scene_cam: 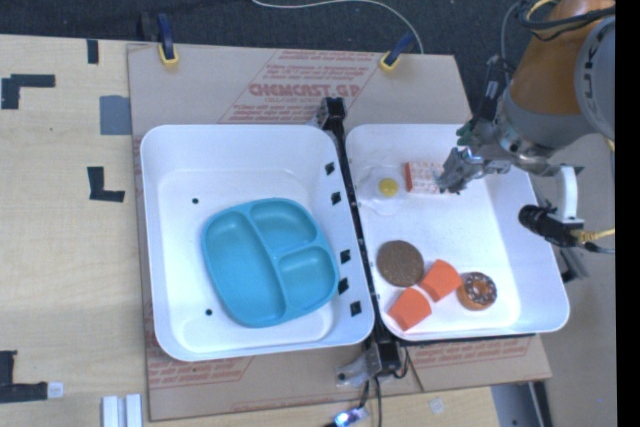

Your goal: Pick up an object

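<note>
My gripper [455, 174] hangs over the back of the right bin [520, 245], just right of a small red-and-white packet [421, 178] lying on the bin floor. A small yellow piece [388, 186] sits left of the packet. Nearer the front lie a brown round cookie [401, 262], two orange blocks [438, 279] [408, 309] and a chocolate doughnut with sprinkles [477, 290]. Nothing shows between the fingers.
The left bin [165, 205] holds a blue divided tray [270, 259]. A black divider with clips [343, 205] runs between the bins. The arm's grey body and orange band [550, 65] lean in from the right. A cable loops behind the bins.
</note>
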`<state>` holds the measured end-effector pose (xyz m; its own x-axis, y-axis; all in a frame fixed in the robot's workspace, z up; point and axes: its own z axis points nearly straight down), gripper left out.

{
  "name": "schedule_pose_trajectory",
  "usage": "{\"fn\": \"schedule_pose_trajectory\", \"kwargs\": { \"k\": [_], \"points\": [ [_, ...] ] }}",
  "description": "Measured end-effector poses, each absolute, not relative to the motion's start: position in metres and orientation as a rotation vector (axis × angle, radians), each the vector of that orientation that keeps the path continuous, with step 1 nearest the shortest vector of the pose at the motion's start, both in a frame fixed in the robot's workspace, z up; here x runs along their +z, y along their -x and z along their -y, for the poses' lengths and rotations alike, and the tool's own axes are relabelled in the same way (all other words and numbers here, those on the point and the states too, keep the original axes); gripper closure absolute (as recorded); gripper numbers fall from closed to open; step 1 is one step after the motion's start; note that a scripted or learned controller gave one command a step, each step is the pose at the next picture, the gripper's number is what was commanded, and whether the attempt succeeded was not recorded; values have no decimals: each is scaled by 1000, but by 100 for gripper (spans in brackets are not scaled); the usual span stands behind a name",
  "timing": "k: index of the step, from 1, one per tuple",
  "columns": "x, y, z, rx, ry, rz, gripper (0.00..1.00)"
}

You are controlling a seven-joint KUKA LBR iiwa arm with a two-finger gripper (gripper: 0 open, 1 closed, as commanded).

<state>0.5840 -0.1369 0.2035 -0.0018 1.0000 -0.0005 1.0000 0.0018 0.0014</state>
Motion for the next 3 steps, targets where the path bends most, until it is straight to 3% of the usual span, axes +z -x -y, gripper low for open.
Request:
{"fn": "schedule_pose_trajectory", "kwargs": {
  "k": [3],
  "points": [
    [215, -609, 0, 1, -2215, -2228, 100]
  ]
}}
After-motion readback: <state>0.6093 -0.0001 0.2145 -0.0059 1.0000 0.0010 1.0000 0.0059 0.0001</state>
